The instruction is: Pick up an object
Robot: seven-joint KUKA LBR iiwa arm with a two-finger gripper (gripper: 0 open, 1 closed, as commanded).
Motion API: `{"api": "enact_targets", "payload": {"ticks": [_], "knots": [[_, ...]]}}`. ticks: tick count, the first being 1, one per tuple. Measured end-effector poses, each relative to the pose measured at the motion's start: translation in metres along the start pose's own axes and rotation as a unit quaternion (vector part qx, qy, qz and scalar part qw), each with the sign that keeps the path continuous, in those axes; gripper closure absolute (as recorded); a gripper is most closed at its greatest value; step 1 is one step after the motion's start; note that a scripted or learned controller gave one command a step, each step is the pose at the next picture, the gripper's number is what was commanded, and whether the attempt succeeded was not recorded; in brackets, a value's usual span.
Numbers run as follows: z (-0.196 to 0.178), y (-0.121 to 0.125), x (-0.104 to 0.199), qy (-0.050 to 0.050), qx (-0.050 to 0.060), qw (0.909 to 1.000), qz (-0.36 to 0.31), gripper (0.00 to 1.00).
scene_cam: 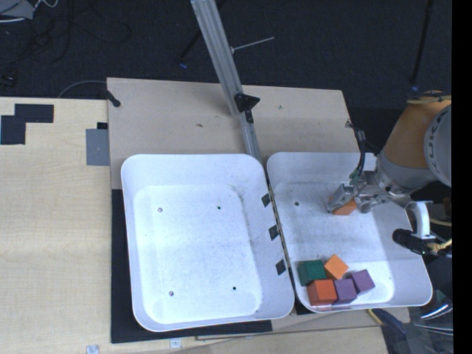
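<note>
No text, label, brand, number or sign is legible anywhere.

Aluminium rail (pixel 221 57) slants across bench (pixel 59 220) behind bins

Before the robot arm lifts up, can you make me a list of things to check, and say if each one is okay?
1. Pincer is down inside the right white plastic bin: ok.
2. Small orange block sits right at the pincer tip: ok.
3. Orange block truly gripped: cannot tell, the view is too blurry.
4. Corner cluster of green, orange, red-orange and two purple cubes lies apart from the pincer: ok.
5. Slanted metal rail stands away from the arm: ok.
</note>
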State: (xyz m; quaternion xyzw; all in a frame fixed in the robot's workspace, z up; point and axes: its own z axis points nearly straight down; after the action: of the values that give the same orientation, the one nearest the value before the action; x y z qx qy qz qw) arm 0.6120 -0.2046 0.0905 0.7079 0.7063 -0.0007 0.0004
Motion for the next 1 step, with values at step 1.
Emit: {"api": "enact_targets", "payload": {"ticks": [1], "knots": [[-0.0092, -0.0004, 0.0014, 0.001, 0.001, 1.0000, -0.002, 1.00]]}}
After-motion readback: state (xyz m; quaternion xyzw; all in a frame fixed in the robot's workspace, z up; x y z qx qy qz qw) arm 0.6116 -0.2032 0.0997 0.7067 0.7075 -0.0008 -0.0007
